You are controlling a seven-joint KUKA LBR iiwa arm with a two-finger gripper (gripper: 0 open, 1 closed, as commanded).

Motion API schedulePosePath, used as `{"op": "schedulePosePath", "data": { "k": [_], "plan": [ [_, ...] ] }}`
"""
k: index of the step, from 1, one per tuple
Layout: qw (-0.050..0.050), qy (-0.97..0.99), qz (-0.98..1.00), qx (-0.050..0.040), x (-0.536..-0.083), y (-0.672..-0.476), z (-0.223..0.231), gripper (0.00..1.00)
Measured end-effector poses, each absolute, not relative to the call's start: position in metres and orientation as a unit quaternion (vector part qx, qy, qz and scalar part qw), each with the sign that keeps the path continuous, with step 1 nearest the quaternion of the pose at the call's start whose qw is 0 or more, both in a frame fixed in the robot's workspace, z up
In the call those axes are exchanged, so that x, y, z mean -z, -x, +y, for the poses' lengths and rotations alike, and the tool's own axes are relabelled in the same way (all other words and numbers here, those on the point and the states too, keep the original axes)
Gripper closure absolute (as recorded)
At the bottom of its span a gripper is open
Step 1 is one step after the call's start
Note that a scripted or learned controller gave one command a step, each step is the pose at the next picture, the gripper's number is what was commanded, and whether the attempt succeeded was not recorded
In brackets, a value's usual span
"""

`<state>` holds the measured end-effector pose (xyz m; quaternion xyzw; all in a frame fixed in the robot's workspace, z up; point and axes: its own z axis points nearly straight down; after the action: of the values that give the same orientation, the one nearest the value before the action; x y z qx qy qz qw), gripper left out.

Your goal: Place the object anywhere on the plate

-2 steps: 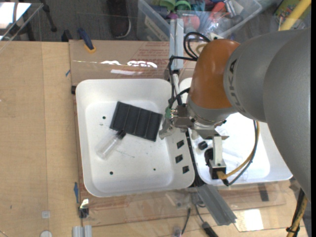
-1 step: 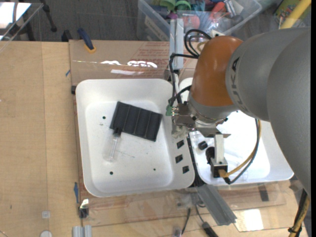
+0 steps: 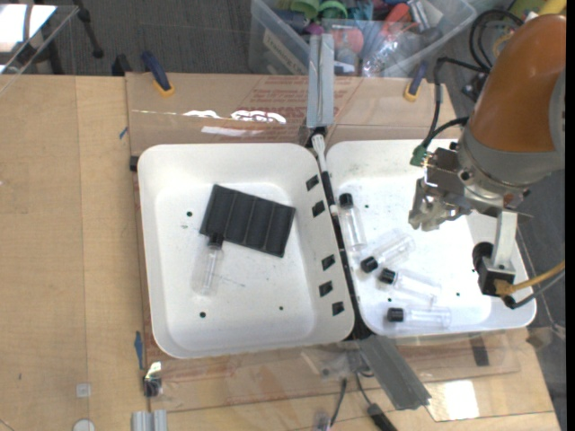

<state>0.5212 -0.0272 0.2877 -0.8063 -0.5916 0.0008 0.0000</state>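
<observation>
Trouble loomed: the clear vials (image 3: 395,245) lay jumbled in the right bin (image 3: 467,317), so a descent could nudge one and miss. The black plate (image 3: 250,219) sat far left of the end effector (image 3: 429,215); the vials lay just below-left. Its grip state couldn't be told.

- Clear tub (image 3: 359,12) of colourful toys beyond the bench's far edge
- Orange-handled clamps (image 3: 160,81) on the cardboard's (image 3: 216,97) far edge

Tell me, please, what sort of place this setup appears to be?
Probably a robotics lab: a robot arm reaches over two white bins of clear vials, with a clear tub of bright items behind.
</observation>
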Motion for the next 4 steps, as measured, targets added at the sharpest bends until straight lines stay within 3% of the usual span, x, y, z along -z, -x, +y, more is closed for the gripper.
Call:
{"op": "schedulePosePath", "data": {
  "k": [1, 2, 3, 4],
  "plan": [
    [0.001, 0.819, -0.574, -0.0016, -0.232, -0.48, -0.084, 1.0],
    [0.001, 0.903, -0.43, -0.0012, -0.217, -0.496, -0.155, 1.0],
    [0.0, 0.936, -0.352, -0.0012, -0.249, -0.487, -0.215, 1.0],
    [0.001, 0.936, -0.353, -0.0013, -0.249, -0.488, -0.214, 0.0]
  ]
}}
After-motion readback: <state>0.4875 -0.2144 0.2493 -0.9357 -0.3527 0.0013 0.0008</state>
